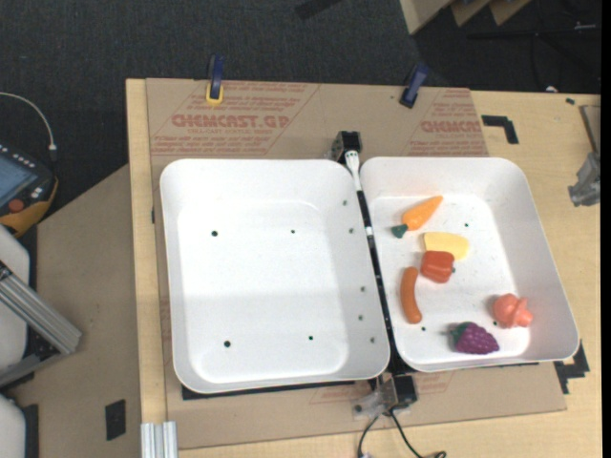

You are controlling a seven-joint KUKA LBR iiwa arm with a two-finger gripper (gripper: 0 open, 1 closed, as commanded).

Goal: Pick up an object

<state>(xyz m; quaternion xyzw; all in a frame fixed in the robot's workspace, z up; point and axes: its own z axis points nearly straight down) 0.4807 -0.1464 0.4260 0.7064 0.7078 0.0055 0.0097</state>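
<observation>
Claw [586, 177] hangs at the right edge, open or closed I cannot tell, and of 6 toys in the right bin [520, 198], from near purple grapes [474, 338] to far carrot [421, 213], the touching red pepper [437, 266] and yellow piece [446, 244] could, I judge, spoil a grab.

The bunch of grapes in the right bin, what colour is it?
Purple, with a small green top. The grapes show clearly in the camera view.

Dark carpet [115, 27] (wooden bench [95, 256])
</observation>
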